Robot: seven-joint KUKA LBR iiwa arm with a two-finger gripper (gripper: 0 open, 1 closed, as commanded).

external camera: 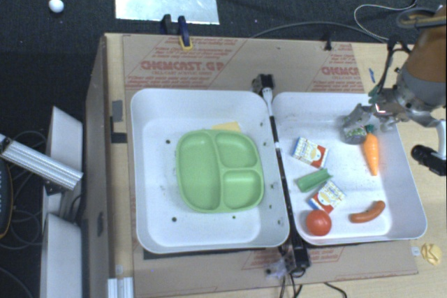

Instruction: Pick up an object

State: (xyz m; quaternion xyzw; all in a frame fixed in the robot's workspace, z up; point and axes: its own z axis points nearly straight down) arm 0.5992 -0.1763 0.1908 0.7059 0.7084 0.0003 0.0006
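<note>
— Where is the arm?
— It reaches in from the right, wrist bent low over the right bin (405,220), with the tool (357,128) near that bin's far corner. How the tool stands cannot be told.
— And the carrot (371,153)?
— Just beside the tool, lying lengthwise on the bin floor.
— Anything crowding it?
— Two small cartons (309,151), a green piece (312,180), a tomato (318,222) and a sausage (367,212) lie apart. A green tray (218,170) sits in the left bin (150,150).
</note>
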